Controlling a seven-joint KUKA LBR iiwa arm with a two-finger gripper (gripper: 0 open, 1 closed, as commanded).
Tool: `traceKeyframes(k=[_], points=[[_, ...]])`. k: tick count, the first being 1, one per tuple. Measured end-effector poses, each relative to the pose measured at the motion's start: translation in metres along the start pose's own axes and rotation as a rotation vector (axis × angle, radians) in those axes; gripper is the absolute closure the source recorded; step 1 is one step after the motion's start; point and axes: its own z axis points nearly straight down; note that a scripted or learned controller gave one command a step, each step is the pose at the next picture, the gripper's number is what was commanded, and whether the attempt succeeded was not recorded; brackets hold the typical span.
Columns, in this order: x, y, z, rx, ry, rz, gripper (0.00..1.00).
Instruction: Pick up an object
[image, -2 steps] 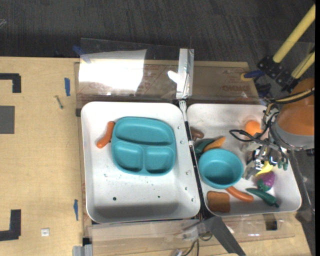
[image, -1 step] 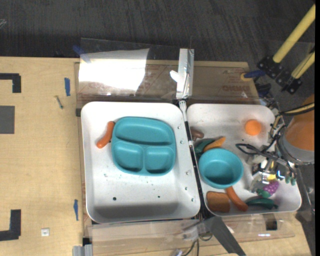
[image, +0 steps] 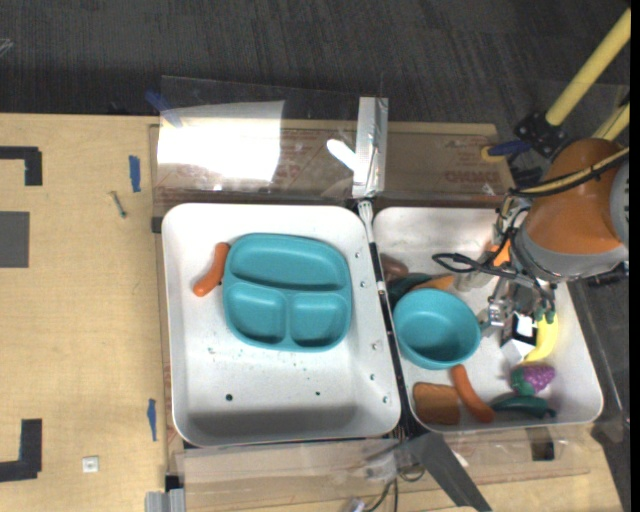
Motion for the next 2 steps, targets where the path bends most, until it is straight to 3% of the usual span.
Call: traceKeyframes(k=[1,2], points=[[-0.071,0.039,0.000,0.004,0.018,0.283,0.00],[0.015,-0.011,0.000,-0.004,0.005,0.156,0.00]])
